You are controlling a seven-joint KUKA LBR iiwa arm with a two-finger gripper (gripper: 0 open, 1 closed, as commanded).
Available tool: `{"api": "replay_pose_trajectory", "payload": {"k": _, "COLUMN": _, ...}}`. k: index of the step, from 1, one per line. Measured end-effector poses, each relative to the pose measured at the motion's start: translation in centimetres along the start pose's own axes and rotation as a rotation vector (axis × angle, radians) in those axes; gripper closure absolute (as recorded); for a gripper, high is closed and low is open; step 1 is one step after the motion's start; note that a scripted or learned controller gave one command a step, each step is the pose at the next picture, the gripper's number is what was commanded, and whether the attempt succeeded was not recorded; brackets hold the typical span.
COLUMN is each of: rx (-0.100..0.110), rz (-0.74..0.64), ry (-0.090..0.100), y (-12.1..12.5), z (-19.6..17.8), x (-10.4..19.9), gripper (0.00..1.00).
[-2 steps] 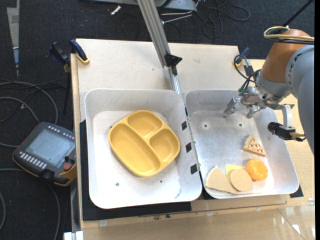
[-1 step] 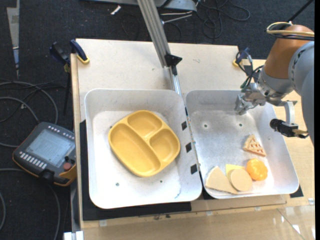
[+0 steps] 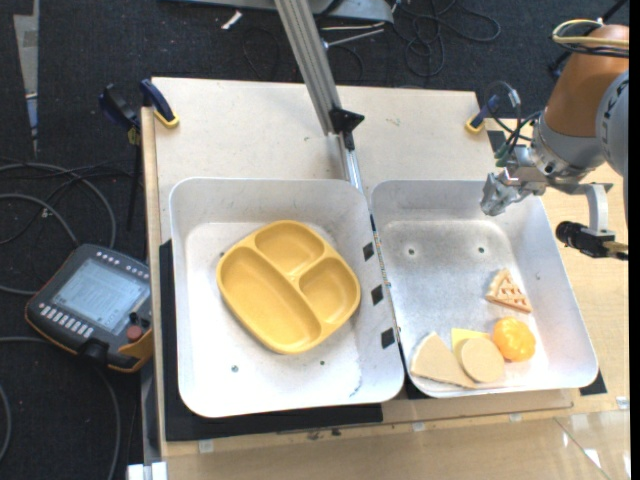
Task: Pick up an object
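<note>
My gripper (image 3: 495, 197) hangs over the far right corner of the right bin (image 3: 440, 243), pointing down, with nothing seen between its tips. In that bin's near right part lie a small tan triangular cracker (image 3: 508, 291), an orange round piece (image 3: 514, 339), a tan round slice (image 3: 481, 360), a pale yellow wedge (image 3: 464, 337) and a beige wedge (image 3: 434, 359). All of them lie well nearer the front than the gripper.
The left bin (image 3: 200, 218) holds a yellow divided plate (image 3: 288, 285). A slanted metal pole (image 3: 312, 48) crosses the back of the bench. Yellow clamps (image 3: 160, 105) sit at the bench's far corners. A teach pendant (image 3: 95, 303) lies on the floor at left.
</note>
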State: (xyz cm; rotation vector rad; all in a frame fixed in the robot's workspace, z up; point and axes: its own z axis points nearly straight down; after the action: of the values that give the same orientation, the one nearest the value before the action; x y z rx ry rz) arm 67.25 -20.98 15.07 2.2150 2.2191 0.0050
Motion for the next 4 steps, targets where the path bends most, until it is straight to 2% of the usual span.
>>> {"api": "replay_pose_trajectory", "payload": {"k": 1, "rx": -0.002, "rz": 0.000, "ry": 0.000, "y": -0.4, "z": -6.0, "x": 0.6, "gripper": 1.00}}
{"api": "replay_pose_trajectory", "payload": {"k": 2, "rx": 0.003, "rz": 0.000, "ry": 0.002, "y": -0.3, "z": -7.0, "x": 0.6, "gripper": 1.00}}
{"api": "replay_pose_trajectory", "payload": {"k": 4, "rx": 0.007, "rz": -0.005, "ry": 0.003, "y": -4.2, "z": -8.3, "x": 9.2, "gripper": 1.00}}
